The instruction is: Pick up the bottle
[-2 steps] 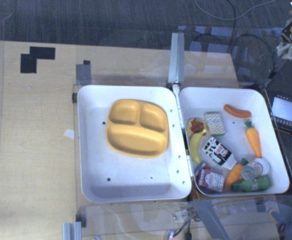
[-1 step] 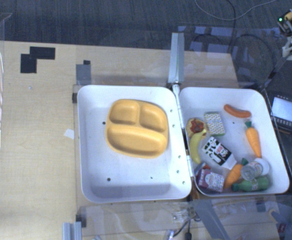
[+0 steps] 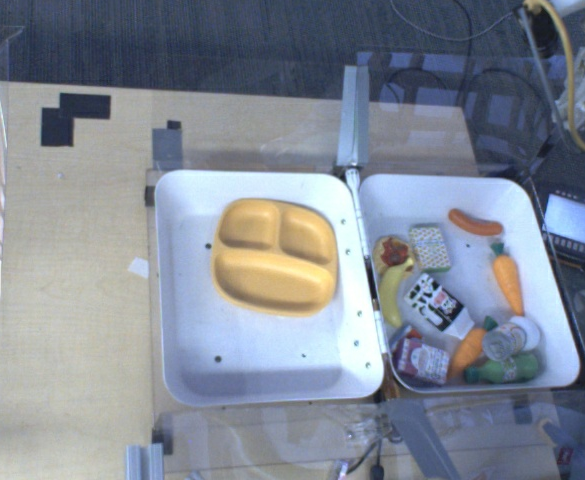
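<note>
Two carrots (image 3: pixel 509 281), one bottle (image 3: pixel 504 370), one yellow tray (image 3: pixel 275 255).

A robotics lab: a pale wooden bench (image 3: pixel 72 298) carries two shallow white bins (image 3: pixel 172 298) side by side, clamped by metal brackets (image 3: pixel 352 118) at their far edges. Loose cables (image 3: pixel 442 13) trail on grey carpet (image 3: pixel 222 18) beyond the bench's far edge.
</note>
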`<state>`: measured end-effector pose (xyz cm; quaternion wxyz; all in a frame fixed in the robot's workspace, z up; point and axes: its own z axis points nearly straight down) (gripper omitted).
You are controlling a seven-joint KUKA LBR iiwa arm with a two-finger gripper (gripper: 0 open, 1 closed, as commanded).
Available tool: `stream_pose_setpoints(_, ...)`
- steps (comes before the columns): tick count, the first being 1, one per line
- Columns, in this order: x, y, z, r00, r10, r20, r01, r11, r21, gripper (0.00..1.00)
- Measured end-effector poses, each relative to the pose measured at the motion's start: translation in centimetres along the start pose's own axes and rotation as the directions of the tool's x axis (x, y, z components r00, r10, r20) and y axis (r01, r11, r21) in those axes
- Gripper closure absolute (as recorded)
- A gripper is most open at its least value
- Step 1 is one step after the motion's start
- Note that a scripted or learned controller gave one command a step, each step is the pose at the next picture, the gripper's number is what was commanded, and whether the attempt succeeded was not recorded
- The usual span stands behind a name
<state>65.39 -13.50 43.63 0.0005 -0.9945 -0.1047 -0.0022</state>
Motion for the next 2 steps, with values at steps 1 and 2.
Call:
stream_pose_setpoints(1,0.9,-1.4,0.0,1.0,-0.017,-0.001,0.017,1.0,0.001,1.0)
stream_pose_setpoints(2,1.5,-3.2,0.0,1.0,0.002,-0.001,-0.002,1.0,0.001,1.0)
